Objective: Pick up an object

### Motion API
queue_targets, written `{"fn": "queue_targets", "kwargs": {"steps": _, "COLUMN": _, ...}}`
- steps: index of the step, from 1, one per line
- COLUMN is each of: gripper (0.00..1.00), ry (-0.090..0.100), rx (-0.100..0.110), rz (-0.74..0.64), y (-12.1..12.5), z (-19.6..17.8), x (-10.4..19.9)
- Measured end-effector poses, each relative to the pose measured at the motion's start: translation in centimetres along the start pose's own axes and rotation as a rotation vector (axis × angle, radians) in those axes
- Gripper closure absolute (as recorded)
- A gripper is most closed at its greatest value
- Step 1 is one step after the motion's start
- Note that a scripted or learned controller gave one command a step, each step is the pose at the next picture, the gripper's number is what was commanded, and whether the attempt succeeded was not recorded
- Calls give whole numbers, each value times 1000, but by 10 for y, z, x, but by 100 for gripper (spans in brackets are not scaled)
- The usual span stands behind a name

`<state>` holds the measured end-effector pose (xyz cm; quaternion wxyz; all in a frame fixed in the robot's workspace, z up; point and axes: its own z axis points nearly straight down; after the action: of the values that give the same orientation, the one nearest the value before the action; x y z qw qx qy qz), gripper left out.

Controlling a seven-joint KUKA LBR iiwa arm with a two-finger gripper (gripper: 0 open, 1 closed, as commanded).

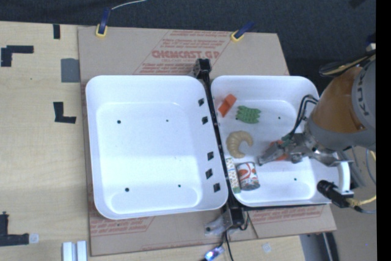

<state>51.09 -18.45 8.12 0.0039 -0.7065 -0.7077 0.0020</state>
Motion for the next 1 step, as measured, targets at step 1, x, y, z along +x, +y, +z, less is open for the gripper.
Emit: {"fn": "queue_targets", "kwargs": {"steps": 1, "gripper": 100, "ry": -4, "rx": -8, "rz": 0, "y": 3, "z": -17, "x": -2}}
